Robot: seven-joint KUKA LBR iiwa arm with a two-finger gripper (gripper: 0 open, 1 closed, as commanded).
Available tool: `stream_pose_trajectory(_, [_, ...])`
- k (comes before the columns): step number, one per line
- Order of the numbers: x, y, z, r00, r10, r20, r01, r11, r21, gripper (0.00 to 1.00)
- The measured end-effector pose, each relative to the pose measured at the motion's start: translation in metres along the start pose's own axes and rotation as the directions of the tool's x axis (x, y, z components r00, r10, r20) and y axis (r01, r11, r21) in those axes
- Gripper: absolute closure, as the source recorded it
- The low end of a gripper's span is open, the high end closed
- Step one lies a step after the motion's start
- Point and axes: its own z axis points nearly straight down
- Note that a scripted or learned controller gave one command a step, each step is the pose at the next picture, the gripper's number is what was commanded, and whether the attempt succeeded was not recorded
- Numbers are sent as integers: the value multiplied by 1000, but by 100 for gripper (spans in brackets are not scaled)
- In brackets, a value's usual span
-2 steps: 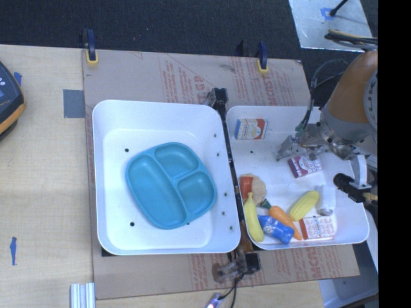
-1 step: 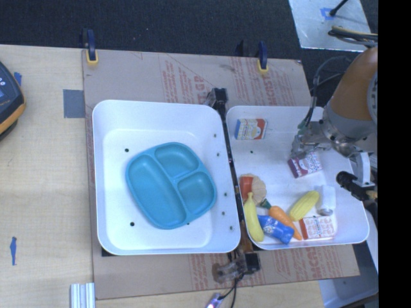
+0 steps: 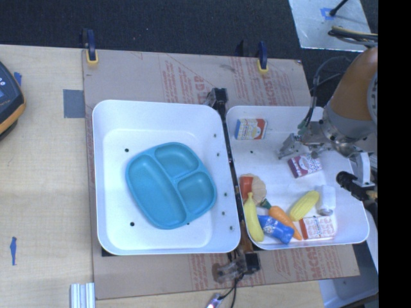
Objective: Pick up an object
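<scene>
My gripper hangs over the back half of the right bin, reaching in from the right. Just in front of it lies a dark red packet. A small white carton sits at the bin's back left. Toward the front lie a yellow corn cob, a white bottle, a banana, a carrot, a blue item, a red-and-white box and a bun-like piece. I see nothing held by the gripper.
The left bin holds a blue divided plate. A black ridge runs between the two bins. The arm's orange band rises at the right. A dark device lies at the bench's left edge.
</scene>
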Motion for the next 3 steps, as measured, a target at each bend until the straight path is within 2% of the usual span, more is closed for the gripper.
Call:
stream_pose_trajectory(1, [-11, 15, 23, 1000, 4, -5, -4, 1000, 3, 0])
stream_pose_trajectory(2, [-18, -9, 22, 1000, 4, -2, -4, 1000, -2, 0])
stream_pose_trajectory(3, [-19, -9, 10, 1000, 2, -1, -2, 1000, -2, 100])
